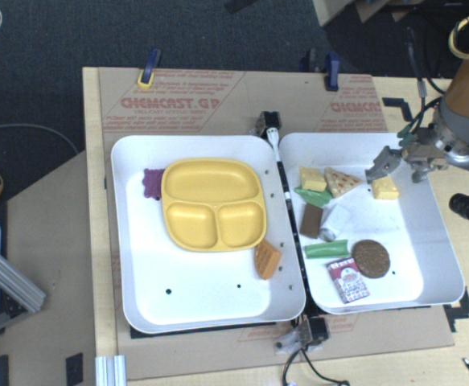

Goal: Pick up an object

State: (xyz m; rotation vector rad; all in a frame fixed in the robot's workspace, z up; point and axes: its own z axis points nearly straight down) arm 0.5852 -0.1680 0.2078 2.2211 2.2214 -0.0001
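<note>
Arm enters from the right over the right bin [447, 240]. Gripper [388, 170] hangs at the bin's upper right part, fingers spread wide, holding nothing; a yellow block [385, 188] lies just beneath it on the bin floor. Same bin: another yellow block [313, 179], cracker wedge [340, 182], brown bar [311, 220], green pod [325, 249], brown disc [371, 258], red packet [348, 281]. Left bin [137, 240]: yellow divided plate [214, 203], purple scrap [152, 182], tan biscuit [267, 259].

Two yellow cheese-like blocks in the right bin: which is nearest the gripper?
The yellow block just beside the gripper, near the bin's far right; the other block lies further left, beside the cracker wedge.
</note>
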